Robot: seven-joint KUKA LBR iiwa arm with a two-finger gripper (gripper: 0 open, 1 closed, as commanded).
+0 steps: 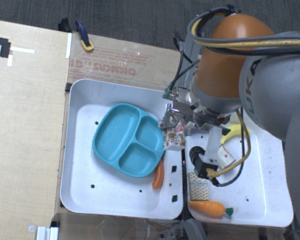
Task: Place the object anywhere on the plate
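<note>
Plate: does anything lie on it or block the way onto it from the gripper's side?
Nothing visible lies on the plate; all three compartments are bare. The gripper hovers at its right rim. A hot dog lies on the bin floor beside the plate's lower right edge, off the direct path.

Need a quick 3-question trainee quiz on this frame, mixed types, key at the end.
1. True or false: the blue plate lies in the left bin.
2. Which item lies against the plate's lower right edge? A) the small orange sausage-like piece B) the toy carrot C) the yellow banana-like item
3. Fill in: the toy carrot lies in the ____ bin, near its front edge.

Key: 1 true; 2 A; 3 right.
</note>
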